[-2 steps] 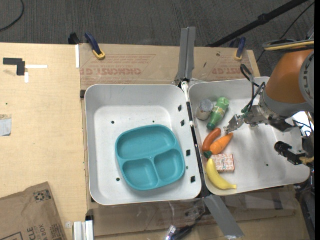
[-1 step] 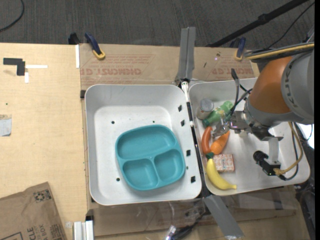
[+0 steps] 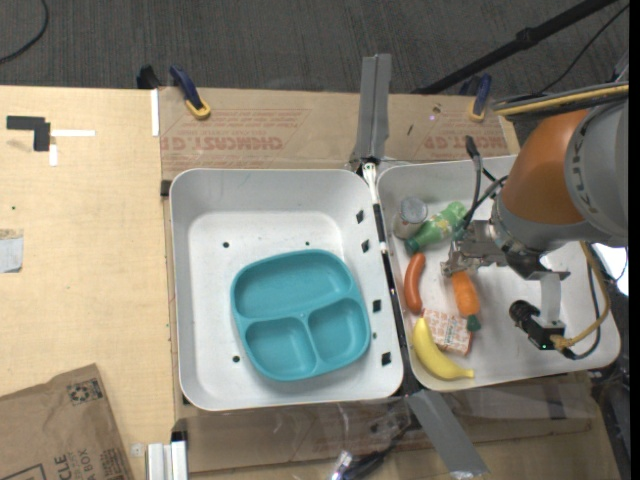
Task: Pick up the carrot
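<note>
The carrot (image 3: pixel 465 294) is orange with a green tip at its near end and lies in the right bin (image 3: pixel 520 368), a little left of the middle. My gripper (image 3: pixel 461 261) hangs from the grey and orange arm right at the carrot's far end, touching or just over it. The carrot looks to be resting on the bin floor.
Left of the carrot lies a red sausage (image 3: pixel 413 280). A banana (image 3: pixel 438 353) and a small printed packet (image 3: pixel 452 331) sit in front of it. A green vegetable (image 3: pixel 437 226) and a can (image 3: pixel 413 211) are behind. The left bin (image 3: pixel 200 268) holds a teal divided plate (image 3: pixel 300 313).
</note>
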You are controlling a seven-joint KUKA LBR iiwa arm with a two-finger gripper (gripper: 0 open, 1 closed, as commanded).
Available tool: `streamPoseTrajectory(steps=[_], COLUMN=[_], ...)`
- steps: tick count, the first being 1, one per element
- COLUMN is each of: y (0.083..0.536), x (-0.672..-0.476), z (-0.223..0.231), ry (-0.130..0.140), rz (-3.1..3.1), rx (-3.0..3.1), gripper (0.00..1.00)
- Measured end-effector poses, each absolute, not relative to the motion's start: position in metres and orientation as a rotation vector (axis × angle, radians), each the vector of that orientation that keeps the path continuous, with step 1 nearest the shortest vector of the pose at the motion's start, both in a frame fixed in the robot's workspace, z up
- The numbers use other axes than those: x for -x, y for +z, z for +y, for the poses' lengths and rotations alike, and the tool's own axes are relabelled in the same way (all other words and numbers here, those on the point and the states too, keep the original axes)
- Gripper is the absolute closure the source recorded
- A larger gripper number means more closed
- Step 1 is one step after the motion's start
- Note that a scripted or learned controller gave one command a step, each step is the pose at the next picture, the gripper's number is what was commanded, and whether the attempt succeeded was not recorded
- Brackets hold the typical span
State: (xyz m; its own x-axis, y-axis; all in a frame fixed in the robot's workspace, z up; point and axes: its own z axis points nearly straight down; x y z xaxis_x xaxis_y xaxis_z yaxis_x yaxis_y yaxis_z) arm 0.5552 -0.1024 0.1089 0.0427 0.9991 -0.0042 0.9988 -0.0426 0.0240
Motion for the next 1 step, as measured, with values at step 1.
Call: streamPoseTrajectory(steps=[1], y=[0.1722], x=[-0.6032], z=[-0.1445], ry=[-0.006], rz=[2.177], rx=[-2.268], gripper=[1.00])
